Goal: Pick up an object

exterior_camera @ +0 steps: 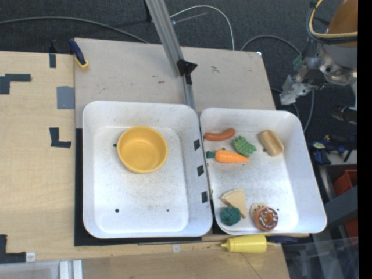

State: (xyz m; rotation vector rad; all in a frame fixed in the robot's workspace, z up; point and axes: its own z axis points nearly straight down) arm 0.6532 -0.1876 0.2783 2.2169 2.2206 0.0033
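From above, the bench (232, 74) carries two shallow white bins side by side. The left bin (102, 214) holds a yellow bowl (142, 149), upright and open to the camera, sitting toward the bin's upper middle. The right bin (305, 185) holds the small things that could be picked: a reddish sausage (220, 135) lies near its upper left corner, a carrot (231, 157) lies just below it, and a green leafy piece (244, 146) sits beside the carrot's thick end, close to or touching it. A tan bread roll (271, 142) lies to the right of the green piece, apart from it. Lower in the same bin, a pale wedge like a slice of cheese or bread (235, 199) rests against a dark green lump (230, 215), and a round brown item with pale speckles (265, 217) lies just to their right. A yellow bottle (247, 244) lies on its side on the bench just outside the right bin's lower edge. The arm (340, 16) comes in at the upper right, with its orange band showing, and its hand (292, 90) hangs off the bench's right edge, above and beyond the right bin's upper right corner, well apart from every item; whether its fingers are apart or together cannot be told, and nothing is seen between them.
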